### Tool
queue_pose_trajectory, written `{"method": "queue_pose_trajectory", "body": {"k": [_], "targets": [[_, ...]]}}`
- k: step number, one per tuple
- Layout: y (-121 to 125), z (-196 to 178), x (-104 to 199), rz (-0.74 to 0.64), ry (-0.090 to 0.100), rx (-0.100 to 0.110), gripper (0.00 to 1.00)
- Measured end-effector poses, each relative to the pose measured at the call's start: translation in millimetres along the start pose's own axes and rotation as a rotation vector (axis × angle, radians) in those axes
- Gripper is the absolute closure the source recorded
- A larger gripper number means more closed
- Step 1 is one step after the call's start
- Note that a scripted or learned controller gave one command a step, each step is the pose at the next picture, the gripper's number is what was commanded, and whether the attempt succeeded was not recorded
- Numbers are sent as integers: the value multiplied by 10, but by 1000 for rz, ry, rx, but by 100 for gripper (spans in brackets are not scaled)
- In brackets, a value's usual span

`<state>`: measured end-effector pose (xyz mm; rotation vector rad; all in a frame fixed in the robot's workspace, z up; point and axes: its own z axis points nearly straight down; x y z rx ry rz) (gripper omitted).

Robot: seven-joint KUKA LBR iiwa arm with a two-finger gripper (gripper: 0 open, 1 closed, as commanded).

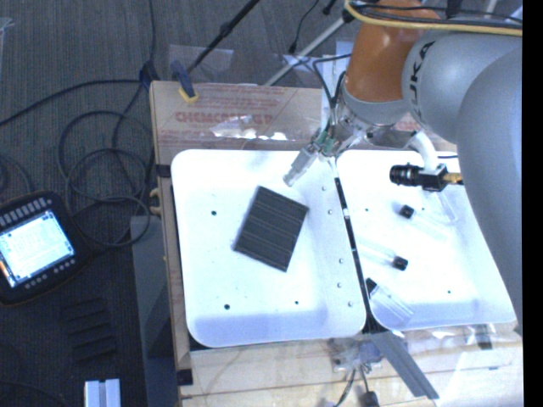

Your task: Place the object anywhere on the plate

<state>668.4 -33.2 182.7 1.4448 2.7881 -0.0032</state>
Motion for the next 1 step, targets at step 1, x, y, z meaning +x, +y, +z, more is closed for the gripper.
{"method": "queue_pose_trajectory", "body": {"k": [1], "targets": [[385, 1, 551, 207, 3, -1, 0]]}}
